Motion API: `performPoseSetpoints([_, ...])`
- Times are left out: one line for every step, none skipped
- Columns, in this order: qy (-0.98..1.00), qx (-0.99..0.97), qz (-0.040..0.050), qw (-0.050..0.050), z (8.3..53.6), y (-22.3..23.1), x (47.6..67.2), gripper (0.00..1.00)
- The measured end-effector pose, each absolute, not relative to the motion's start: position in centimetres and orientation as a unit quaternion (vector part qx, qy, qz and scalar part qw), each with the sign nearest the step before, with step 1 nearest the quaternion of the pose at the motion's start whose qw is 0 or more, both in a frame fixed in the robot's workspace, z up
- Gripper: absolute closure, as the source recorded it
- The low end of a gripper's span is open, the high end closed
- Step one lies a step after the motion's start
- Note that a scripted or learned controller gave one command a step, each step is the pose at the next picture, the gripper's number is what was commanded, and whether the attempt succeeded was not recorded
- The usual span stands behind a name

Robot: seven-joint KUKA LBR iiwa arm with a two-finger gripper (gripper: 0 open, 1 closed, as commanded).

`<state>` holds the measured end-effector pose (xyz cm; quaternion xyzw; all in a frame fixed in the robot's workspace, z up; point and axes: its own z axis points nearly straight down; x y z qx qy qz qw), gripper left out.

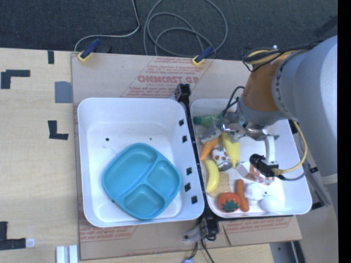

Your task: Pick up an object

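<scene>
The right bin (299,193) holds a pile of toy foods. Among them are a yellow banana (211,174), a second yellow piece (231,151), an orange carrot (207,148), a red tomato (227,202), a red-orange sausage shape (241,194), a green item (205,120) and a white egg (271,202). My gripper (227,128) points down into the back of this bin. It sits directly over the upper end of the second yellow piece, between the green item and the carrot. The wrist hides whatever lies under it.
The left bin (90,114) holds a blue divided plate (141,181). A black divider (189,147) separates the two bins. Cables loop on the dark floor behind the bench (186,23). The grey arm with its orange band (263,86) covers the right bin's back right corner.
</scene>
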<state>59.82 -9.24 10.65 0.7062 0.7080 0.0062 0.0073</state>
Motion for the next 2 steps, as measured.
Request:
performPoseSetpoints([0.709,0.705,0.01,0.013,10.37,-9.49,59.35,0.0])
performPoseSetpoints([0.709,0.705,0.0099,0.013,10.36,-9.56,59.33,0.0])
